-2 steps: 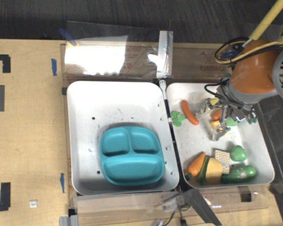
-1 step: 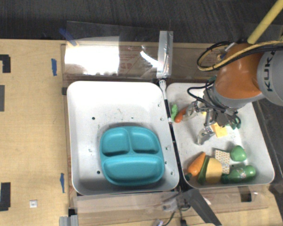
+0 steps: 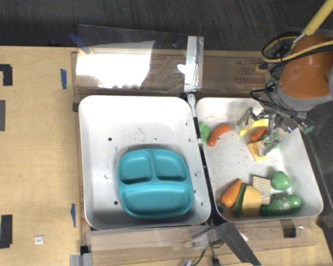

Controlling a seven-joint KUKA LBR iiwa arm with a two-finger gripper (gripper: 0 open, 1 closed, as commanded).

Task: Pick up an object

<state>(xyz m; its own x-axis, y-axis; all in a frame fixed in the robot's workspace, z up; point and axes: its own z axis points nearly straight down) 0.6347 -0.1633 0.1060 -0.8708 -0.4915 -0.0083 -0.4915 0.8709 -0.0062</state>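
The metal end effector (image 3: 267,133) hangs low in the right bin (image 3: 299,165), over a yellow and orange toy (image 3: 259,140); its opening cannot be told. The left bin (image 3: 100,126) holds 1 glossy teal tray (image 3: 154,183) with 3 compartments.

Bright overhead light, strong glare on clear plastic sheet (image 3: 122,65), soft focus, mild shadows

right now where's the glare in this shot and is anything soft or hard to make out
In the camera view, strong glare washes out the clear plastic sheet behind the left white bin; the teal divided plastic tray is evenly lit with a soft shadow beneath; the metal two-finger gripper over the right white bin is small and cluttered, so its details are hard to read.
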